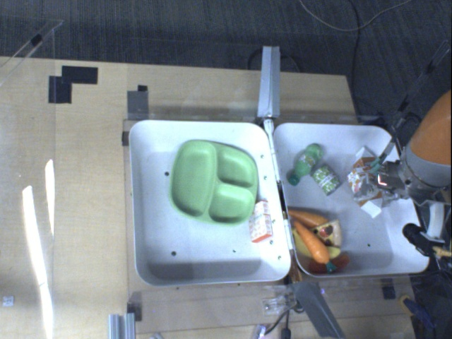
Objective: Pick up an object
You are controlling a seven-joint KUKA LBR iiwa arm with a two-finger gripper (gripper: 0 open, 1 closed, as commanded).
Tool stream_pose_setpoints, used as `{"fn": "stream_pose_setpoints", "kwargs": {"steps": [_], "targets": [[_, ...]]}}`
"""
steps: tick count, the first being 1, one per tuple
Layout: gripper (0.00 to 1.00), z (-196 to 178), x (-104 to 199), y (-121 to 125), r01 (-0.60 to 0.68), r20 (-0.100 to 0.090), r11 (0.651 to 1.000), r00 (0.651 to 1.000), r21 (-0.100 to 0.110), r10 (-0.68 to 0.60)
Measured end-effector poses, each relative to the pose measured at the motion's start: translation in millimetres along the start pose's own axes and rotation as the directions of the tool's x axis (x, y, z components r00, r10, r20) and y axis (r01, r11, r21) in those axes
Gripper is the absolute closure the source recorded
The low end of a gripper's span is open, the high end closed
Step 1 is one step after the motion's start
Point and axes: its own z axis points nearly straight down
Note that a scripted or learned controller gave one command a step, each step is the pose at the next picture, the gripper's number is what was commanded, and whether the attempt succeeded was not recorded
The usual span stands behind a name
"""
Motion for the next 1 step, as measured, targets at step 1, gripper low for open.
{"fn": "stream_pose_setpoints", "kwargs": {"steps": [1], "targets": [[1.00, -98.8, 34.9, 26.3, -0.103, 0.000, 0.995, 0.995, -0.002, 0.103]]}}
